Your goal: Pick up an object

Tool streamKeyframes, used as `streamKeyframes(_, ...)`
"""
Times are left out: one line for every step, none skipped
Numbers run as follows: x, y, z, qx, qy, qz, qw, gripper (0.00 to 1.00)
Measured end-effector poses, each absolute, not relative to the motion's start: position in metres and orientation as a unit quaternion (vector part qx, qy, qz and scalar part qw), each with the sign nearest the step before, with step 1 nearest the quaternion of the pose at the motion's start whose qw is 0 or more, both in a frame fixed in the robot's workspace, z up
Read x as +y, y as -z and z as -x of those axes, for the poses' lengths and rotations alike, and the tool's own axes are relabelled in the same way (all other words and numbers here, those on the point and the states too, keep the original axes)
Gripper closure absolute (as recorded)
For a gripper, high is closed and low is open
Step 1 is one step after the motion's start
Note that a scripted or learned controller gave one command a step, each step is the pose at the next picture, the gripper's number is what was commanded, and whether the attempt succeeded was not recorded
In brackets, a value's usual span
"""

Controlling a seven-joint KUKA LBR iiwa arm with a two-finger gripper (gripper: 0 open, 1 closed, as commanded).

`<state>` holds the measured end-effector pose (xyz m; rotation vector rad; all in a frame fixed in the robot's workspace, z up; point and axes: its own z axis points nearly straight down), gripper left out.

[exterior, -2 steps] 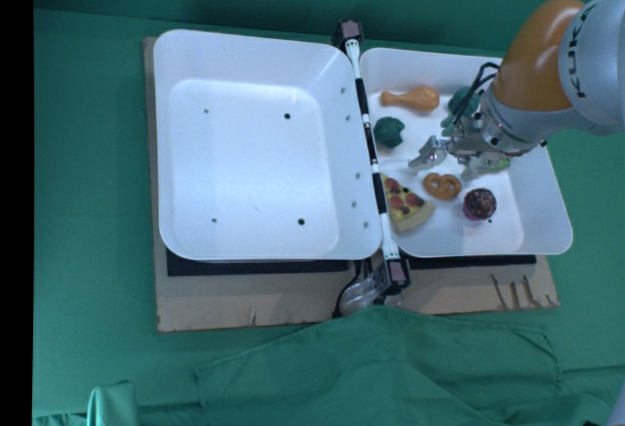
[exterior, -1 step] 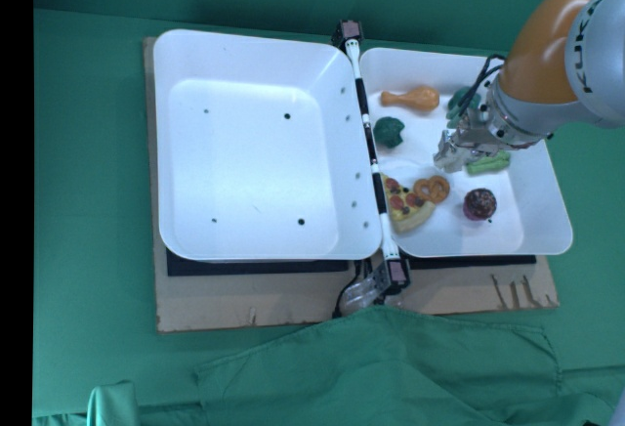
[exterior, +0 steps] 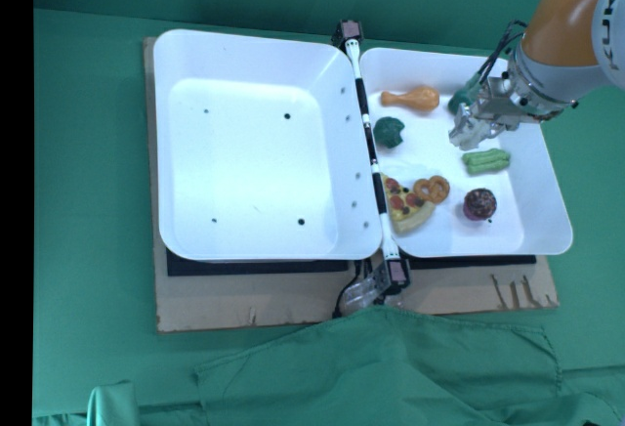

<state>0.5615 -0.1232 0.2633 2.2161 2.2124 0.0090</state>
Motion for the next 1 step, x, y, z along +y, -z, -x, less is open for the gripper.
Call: streamKeyframes(-0.1282, -0.3294, -0.5618, 0.706, -0.0031, -0.708, 0.006, 1.00)
